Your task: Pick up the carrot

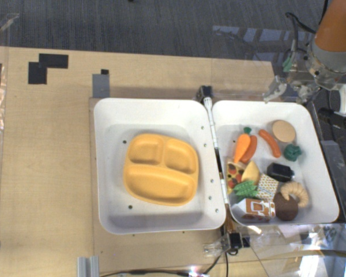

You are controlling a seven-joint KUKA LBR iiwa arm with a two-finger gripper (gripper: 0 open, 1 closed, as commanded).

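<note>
Fingers, honestly can't tell if they're spread or closed, the gripper (pixel 292 81) is just a tangle of metal and cables from this angle. It hangs over the far rim of the right bin (pixel 318 133), near the back right corner, well apart from the carrot (pixel 241 148) and not touching anything in there. The carrot is in the left half of that bin, toward the back, lying at a slant with its green top (pixel 247 131) pointing away from the camera. A darker orange piece (pixel 251 148) is pressed right up against its right side. Just right of that is a reddish sausage (pixel 270 143), then a round tan disc (pixel 284 131) behind it and a small green lump (pixel 292 152) next to the disc. In front of the carrot's tip things get crowded: a pale yellow wedge (pixel 251 171), some green leafy bit (pixel 246 188), a black block (pixel 279 171), a croissant (pixel 298 193) touching a brown ball (pixel 285 208), and a little carton (pixel 256 209) at the near edge. The left bin (pixel 104 154) has a yellow divided tray (pixel 160 167) sitting in the middle. Orange band (pixel 336 15) of the arm is up in the top right corner.
</note>
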